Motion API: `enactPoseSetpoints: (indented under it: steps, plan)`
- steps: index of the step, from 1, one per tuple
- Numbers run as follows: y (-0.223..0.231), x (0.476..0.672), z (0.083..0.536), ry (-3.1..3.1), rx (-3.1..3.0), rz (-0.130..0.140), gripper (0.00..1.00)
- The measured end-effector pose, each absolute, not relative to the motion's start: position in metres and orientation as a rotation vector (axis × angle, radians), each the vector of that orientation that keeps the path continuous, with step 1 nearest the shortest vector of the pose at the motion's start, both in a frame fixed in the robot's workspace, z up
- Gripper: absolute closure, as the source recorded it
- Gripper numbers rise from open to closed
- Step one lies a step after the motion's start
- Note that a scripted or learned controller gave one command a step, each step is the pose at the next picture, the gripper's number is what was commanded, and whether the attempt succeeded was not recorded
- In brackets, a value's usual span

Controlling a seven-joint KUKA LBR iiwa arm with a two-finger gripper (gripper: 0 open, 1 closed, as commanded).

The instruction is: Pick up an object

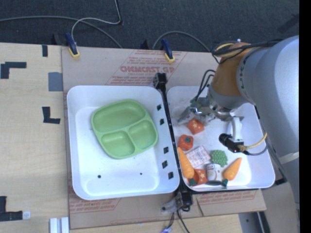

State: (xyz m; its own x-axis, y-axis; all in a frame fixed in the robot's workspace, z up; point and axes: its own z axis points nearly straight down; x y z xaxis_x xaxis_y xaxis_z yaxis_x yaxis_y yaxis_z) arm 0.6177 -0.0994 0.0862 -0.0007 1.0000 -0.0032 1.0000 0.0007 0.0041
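From the camera view, the arm is reaching in from the right of the frame and its gripper [193, 114] is down low in the right bin [262, 178], hanging just above a small orange-red piece [196, 126] at centre right, metal fingers [184, 114] splayed apart with nothing between them. So nothing is picked yet, I'd say: the red tomato-like piece [185, 141], the carrot [186, 164], the other carrot [232, 168] and the green piece [218, 156] all lie on the bin floor at lower right, and the green divided plate [124, 128] sits alone in the left bin [82, 178]. Closing and lifting are all left to do.
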Motion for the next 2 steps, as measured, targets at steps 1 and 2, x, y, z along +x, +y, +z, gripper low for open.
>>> enactPoseSetpoints:
  steps: [1,2]
  plan:
    - [-0.1013,0.626,0.0858,2.223,2.219,0.0,0.0]
    - [-0.1059,0.6276,0.0859,2.223,2.218,0.002,0.0]
